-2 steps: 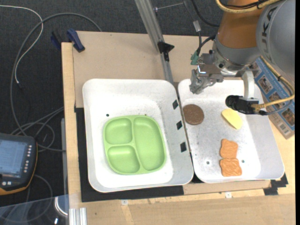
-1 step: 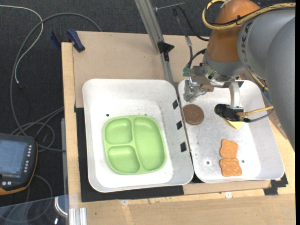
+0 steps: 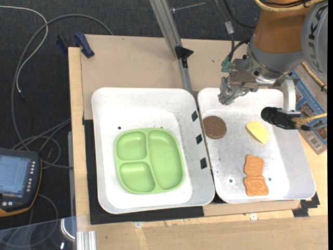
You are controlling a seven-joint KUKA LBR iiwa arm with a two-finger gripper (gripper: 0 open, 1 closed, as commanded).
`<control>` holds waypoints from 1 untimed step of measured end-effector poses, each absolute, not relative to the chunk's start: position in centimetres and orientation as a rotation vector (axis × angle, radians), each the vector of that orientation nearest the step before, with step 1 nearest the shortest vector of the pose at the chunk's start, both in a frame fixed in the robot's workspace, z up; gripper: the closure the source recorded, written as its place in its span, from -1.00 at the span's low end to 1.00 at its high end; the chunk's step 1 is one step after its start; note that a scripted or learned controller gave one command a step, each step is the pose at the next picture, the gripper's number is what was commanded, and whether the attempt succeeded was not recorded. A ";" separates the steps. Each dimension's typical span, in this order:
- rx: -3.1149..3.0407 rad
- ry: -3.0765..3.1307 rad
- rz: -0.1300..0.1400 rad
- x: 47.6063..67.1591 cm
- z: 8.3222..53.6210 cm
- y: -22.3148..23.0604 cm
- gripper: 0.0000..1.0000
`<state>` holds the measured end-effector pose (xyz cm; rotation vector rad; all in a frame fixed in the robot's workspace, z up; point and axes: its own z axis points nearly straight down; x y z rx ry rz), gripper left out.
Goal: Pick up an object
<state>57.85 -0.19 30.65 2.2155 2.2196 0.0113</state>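
Note:
The right bin (image 3: 291,191) holds a brown round disc (image 3: 214,127) near its left wall, a yellow wedge (image 3: 257,131) to the disc's right, and an orange waffle-like piece (image 3: 255,175) toward the front. My gripper (image 3: 228,96) hangs over the bin's back left corner, above and a little behind the brown disc. Nothing shows between its fingers. The grey arm with its orange band (image 3: 283,14) comes in from the upper right.
The left bin (image 3: 104,139) contains a green divided plate (image 3: 150,160). A slanted metal pole (image 3: 169,30) runs down to the gap between the bins. Black cables and a black fitting (image 3: 278,117) lie over the right bin's back right side.

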 end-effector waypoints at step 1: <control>2.226 2.218 -0.001 55.7 31.4 -3.9 1.00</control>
